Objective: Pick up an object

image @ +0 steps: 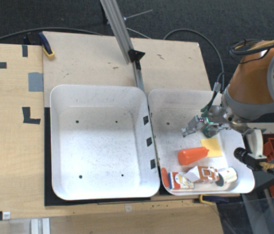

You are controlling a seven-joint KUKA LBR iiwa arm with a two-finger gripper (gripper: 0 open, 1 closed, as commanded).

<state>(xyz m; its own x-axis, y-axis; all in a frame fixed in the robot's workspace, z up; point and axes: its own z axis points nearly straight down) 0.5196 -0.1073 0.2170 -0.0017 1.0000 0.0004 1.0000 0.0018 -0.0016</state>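
Take the shallow white plastic right-hand bin (pixel 175 106) as your landmark; the matching left-hand white bin (pixel 98 140) lies just beside it, touching along the shared rim. The candidate objects sit in the near part of the right-hand bin: along its near wall, a flat red-and-white printed packet (pixel 175 181) next to a white bottle with an orange-brown label (pixel 213 174); nearer its middle, an orange tapered plastic piece (pixel 192 155), touching a yellow flat square (pixel 212 146). The two-finger gripper (pixel 195 126) hangs just beyond the orange piece, towards the bin's centre, with nothing visible between its fingers; whether they are spread or closed you cannot tell, since metal and teal parts blur together. For a sound pick, you should probably centre over the orange piece, align across its narrow width, and descend clear of the yellow square. The grey-and-orange arm (pixel 253 87) covers the bin's right wall, and the packet's print is illegible.
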